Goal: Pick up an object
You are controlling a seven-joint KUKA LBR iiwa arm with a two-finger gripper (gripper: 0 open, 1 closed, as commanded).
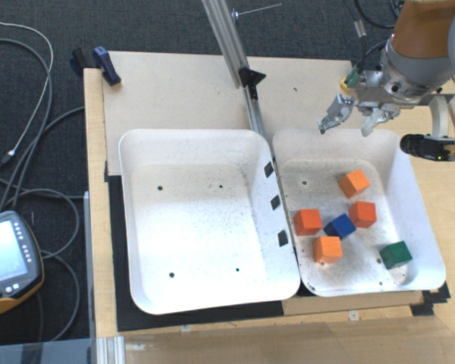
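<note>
The metal two-finger pincer hangs spread wide, holding nothing, over the right white plastic bin's far edge; the nearest small orange cube lies below it, toward the counter's front.

white bins look smooth, speckled plastic; bench matt pale board; blocks matt; rail brushed metal.

A blue clamp, cables and perhaps a pendant flank the bench.
</note>
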